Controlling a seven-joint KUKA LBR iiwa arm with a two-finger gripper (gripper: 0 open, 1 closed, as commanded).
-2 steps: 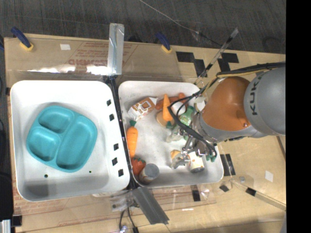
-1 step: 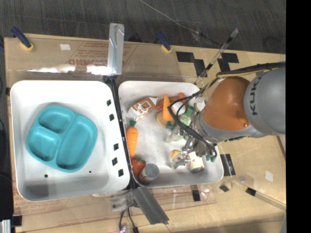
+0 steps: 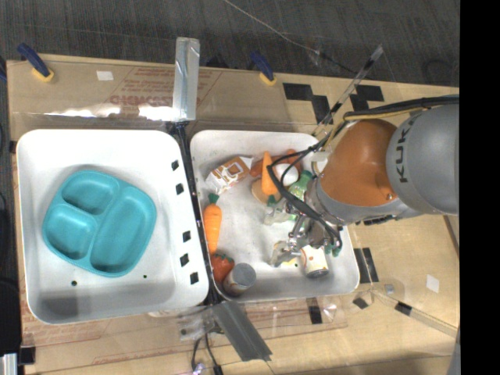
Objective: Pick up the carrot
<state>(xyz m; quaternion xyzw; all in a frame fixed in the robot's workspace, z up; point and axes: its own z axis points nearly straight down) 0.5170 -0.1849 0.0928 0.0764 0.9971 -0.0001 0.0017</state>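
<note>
The carrot (image 3: 212, 225), orange with a small green top, lies along the left wall of the right bin (image 3: 234, 141), its tip pointing to the front. My gripper (image 3: 297, 243) hangs low over the right half of that bin, well to the right of the carrot and apart from it. Beneath the gripper sit small pale items and a white cylinder (image 3: 316, 262). The orange-banded wrist (image 3: 358, 172) hides the bin's right side.
A second orange piece (image 3: 268, 176) and a brown-and-white packet (image 3: 230, 172) lie at the back of the right bin. A red item (image 3: 223, 266) and a grey can (image 3: 244, 275) sit at its front left corner. A teal divided plate (image 3: 98, 222) rests in the left bin (image 3: 31, 287).
</note>
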